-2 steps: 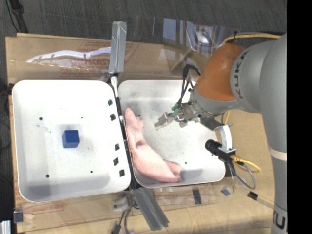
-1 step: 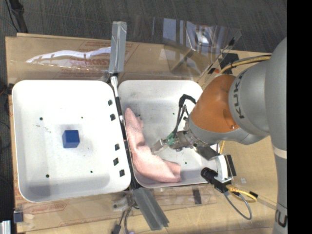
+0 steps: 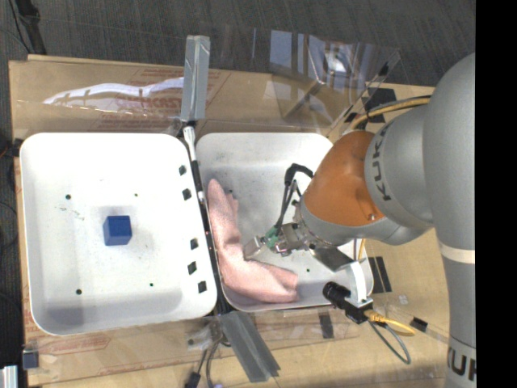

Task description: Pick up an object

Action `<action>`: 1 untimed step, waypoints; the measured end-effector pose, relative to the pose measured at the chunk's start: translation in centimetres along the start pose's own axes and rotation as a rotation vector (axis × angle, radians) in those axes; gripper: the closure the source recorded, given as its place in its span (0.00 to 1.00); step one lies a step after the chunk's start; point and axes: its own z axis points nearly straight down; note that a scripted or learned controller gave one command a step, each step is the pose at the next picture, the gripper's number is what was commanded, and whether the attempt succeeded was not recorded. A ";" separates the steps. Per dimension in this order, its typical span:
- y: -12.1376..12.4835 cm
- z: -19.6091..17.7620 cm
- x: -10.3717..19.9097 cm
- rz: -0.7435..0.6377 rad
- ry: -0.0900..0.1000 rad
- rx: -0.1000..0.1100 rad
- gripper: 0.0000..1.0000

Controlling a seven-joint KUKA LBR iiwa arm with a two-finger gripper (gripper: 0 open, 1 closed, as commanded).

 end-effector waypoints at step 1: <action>0.8 0.6 -0.3 0.043 -0.002 -0.004 0.00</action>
